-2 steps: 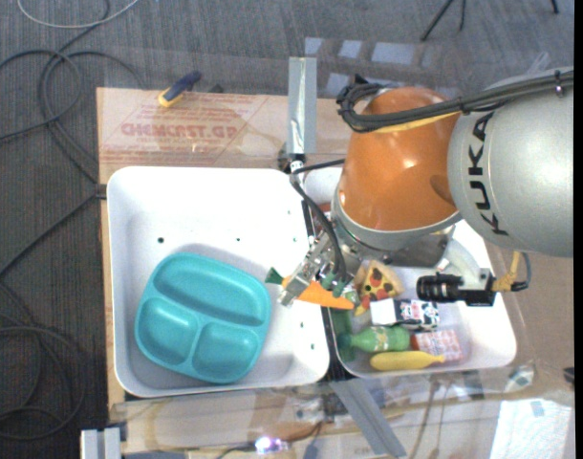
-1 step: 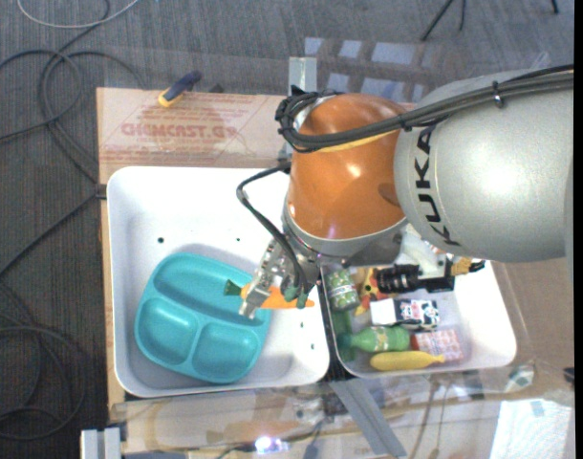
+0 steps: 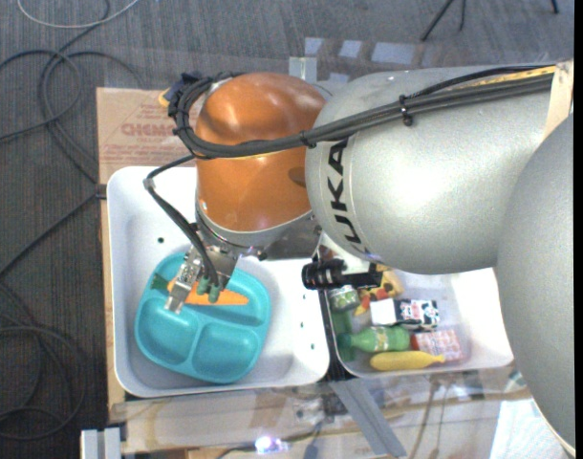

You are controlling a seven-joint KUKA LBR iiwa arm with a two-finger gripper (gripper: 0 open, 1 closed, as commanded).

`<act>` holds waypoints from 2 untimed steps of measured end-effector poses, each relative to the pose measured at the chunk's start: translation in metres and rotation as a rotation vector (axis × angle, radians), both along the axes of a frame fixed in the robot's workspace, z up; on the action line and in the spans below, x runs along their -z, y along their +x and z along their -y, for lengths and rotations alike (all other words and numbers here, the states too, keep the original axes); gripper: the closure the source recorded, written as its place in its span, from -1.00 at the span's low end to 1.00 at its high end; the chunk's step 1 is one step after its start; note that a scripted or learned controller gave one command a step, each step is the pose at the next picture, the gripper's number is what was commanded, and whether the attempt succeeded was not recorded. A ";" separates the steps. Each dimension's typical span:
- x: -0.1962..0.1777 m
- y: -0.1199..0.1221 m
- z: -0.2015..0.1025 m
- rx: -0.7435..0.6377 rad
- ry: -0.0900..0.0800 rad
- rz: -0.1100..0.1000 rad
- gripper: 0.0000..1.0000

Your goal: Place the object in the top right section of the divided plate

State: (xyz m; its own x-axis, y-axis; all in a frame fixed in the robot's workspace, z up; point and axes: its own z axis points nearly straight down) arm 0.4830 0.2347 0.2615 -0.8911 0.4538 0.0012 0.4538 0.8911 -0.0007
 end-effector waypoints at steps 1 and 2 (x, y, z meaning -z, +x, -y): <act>0.000 0.000 0.000 0.000 0.000 0.000 -1.00; -0.008 0.000 -0.001 -0.002 0.001 -0.002 1.00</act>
State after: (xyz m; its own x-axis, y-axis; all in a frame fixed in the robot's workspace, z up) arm 0.4827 0.2359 0.2699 -0.8919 0.4523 0.0034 0.4523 0.8919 -0.0010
